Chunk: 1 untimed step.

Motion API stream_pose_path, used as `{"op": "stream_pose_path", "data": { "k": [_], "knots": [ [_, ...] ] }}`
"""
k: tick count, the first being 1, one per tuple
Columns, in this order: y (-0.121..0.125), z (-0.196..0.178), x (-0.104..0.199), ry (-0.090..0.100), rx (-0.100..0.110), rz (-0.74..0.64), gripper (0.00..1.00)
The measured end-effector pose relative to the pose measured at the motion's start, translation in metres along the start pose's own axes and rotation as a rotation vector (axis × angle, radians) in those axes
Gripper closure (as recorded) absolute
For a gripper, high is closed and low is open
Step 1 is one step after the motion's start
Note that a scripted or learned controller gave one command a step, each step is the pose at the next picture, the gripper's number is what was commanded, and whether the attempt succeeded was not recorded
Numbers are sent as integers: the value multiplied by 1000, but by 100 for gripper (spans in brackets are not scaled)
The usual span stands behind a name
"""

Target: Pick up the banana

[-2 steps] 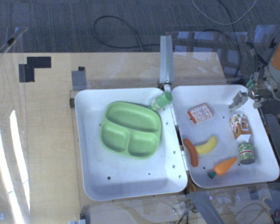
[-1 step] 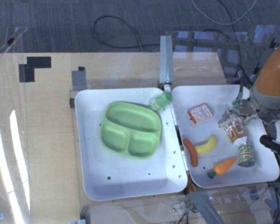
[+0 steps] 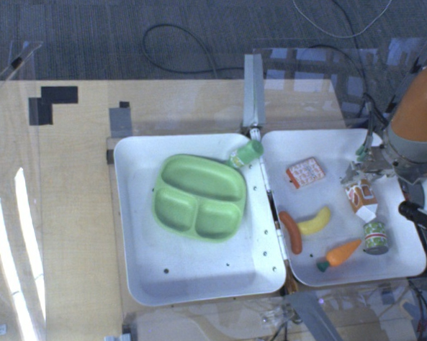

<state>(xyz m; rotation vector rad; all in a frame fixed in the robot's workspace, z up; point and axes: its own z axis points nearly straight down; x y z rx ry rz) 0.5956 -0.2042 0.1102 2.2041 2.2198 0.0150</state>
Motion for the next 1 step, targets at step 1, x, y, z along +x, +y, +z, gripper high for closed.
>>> {"op": "stream_pose_path", "data": {
  "k": [1],
  "knots": [
    [0, -66, 45, 1, 8, 64, 100]
  ]
}}
